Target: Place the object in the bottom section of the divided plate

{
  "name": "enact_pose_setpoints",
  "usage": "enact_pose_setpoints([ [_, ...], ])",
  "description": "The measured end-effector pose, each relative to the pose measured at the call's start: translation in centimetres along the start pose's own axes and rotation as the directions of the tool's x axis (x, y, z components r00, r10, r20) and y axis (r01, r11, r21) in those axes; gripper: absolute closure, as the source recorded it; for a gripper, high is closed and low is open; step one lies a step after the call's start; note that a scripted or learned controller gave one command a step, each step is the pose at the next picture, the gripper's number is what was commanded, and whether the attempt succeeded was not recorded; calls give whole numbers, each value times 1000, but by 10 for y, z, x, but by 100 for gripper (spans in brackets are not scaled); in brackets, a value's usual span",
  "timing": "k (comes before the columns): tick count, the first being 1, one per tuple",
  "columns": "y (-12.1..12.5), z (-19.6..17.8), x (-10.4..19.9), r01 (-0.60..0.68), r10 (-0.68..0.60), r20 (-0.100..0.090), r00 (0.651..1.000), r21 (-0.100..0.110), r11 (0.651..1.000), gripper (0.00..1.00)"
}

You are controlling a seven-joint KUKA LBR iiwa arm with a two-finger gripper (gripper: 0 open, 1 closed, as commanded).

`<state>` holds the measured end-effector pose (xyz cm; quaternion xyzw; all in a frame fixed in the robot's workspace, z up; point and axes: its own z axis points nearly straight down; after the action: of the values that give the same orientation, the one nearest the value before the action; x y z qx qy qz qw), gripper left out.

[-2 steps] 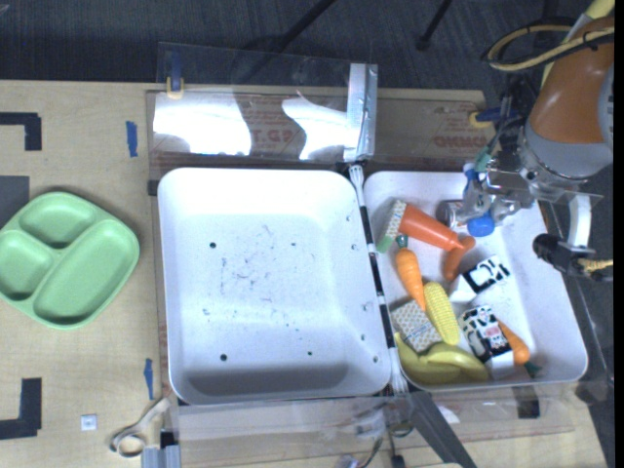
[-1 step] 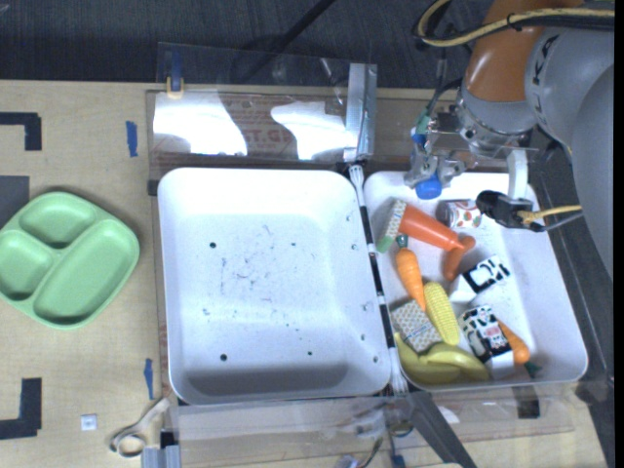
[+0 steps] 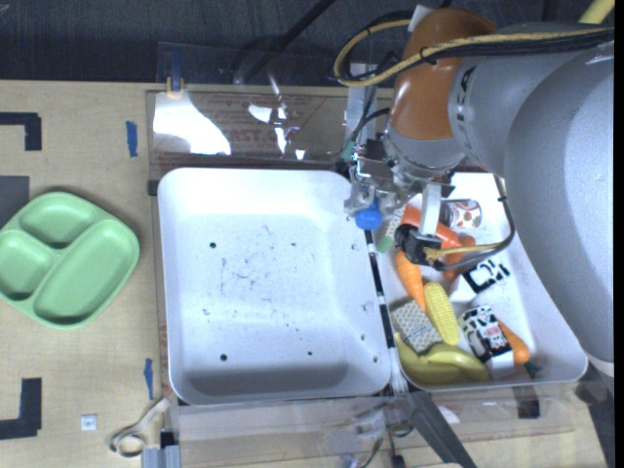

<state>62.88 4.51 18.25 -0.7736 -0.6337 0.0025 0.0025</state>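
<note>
Camera view: gripper low over the far-left corner of the right bin, beside the divider between bins, a small blue object just under its tip. Cannot tell how the jaws stand. Carrot, corn cob and banana heaped in that bin. Green divided plate well left, beyond the left bin.

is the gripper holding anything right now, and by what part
Cannot be told: the gripper sits above the right bin, with a small blue thing at its tip.
</note>
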Motion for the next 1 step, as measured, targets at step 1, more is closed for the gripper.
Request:
enact_pose_setpoints([
  [1, -91, 1, 23, -304, 304, 1, 953, 2, 953, 100],
])
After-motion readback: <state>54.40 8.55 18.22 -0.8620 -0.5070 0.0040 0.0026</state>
